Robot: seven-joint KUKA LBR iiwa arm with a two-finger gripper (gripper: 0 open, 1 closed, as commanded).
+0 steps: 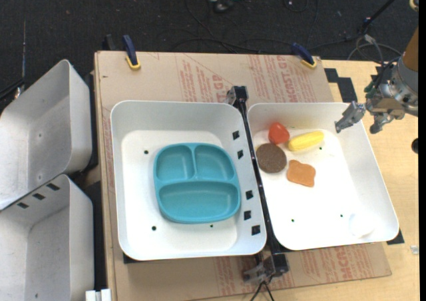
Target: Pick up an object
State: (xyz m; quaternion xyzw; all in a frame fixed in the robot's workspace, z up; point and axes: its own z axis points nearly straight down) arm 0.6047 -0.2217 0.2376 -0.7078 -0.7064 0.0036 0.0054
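The bench [200,73] is a tan board clamped at its far edge, standing on a dark floor with cables; it carries two shallow white bins side by side. The gripper [363,120] hangs over the upper right rim of the right bin [373,186], its two fingers spread apart with nothing between them.

Nearest to the gripper, just to its left and slightly lower in the view, lies the yellow object [306,140]. Its long axis runs nearly left to right, with the right end tilted slightly up toward the gripper. Beyond it to the left sits the red object [279,134], close to the yellow one's left end. Below these lie the orange object [301,173] and, farther left, the brown disc [271,158], which lies flat; the two lie close together, and whether they touch cannot be told.

All four objects are grouped in the upper left part of the right bin, near the divider between the bins. The bin floor below and to the right of the group is bare white, giving open room on the gripper's side.

Farthest from the gripper, in the left bin [126,180], a blue compartment plate [197,182] lies flat near the centre, apart from every wall.
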